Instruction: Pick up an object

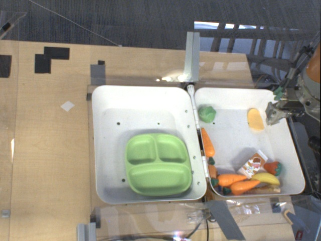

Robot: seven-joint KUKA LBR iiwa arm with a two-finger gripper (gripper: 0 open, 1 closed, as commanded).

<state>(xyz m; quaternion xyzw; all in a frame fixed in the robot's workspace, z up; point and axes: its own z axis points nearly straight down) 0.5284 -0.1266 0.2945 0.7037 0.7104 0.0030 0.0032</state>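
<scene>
Gripper [275,112] at right bin's [296,149] far-right rim, just beside yellow-orange piece [256,119]; nothing seen betw. its tips; can't tell how far apart they are; carton [253,165] print unreadable; green divided tray [159,163] in left bin [108,134].

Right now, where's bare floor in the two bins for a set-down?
Left bin: free along the back and left wall around the green tray. Right bin: open middle, between the green lump, the yellow piece and the front pile. Crowded: front right corner with carrots, banana and packet. Gripper sits at the right rim.
</scene>
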